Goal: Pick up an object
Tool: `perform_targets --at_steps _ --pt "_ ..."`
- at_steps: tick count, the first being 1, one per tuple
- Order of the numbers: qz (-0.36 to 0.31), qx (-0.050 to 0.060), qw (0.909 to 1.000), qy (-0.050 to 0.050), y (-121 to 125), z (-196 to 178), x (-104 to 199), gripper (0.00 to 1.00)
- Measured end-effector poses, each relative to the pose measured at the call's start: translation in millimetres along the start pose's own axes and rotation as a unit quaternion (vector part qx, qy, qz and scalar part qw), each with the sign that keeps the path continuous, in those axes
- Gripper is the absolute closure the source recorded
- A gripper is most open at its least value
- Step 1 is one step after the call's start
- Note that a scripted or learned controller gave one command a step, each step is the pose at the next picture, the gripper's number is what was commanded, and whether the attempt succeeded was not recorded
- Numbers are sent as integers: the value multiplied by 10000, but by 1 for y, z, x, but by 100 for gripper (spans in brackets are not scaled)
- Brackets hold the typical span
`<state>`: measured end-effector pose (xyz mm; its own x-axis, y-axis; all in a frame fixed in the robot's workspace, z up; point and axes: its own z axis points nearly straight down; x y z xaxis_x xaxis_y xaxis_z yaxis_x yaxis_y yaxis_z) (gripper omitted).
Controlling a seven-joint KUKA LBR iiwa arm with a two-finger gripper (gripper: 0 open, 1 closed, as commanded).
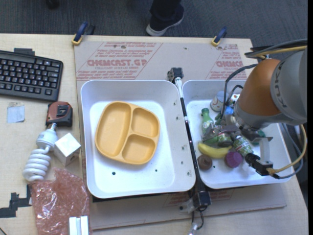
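The right bin (pixel 234 179) holds a heap of small things: a yellow banana (pixel 213 150), a purple ball (pixel 233 159), a brown round piece (pixel 205 162), a green bottle (pixel 206 116) and a small white and blue item (pixel 218 102) at the back. My gripper (pixel 229 135) is low inside this bin, right over the heap just above the banana. Its tips are lost among the clutter, and I see nothing clearly held. The left bin (pixel 98 180) contains a yellow three-part plate (pixel 128 132).
Left of the bins lie a black keyboard (pixel 29 75), a tape measure (pixel 59 114), a spiral light bulb (pixel 40 155), a white cube (pixel 67 147) and a pink mesh bag (pixel 59 199). A person's feet (pixel 164 18) stand beyond the bench.
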<state>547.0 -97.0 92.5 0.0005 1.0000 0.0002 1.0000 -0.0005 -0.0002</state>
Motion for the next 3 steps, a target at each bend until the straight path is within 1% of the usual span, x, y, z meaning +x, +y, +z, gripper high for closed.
perform_targets --at_steps 1,2,3 --pt "8 -11 10000 -2 1 -10 -1 100" --pt "-2 -7 10000 -3 -24 -100 79 100" --pt "-10 -1 10000 -4 19 -100 112 100"
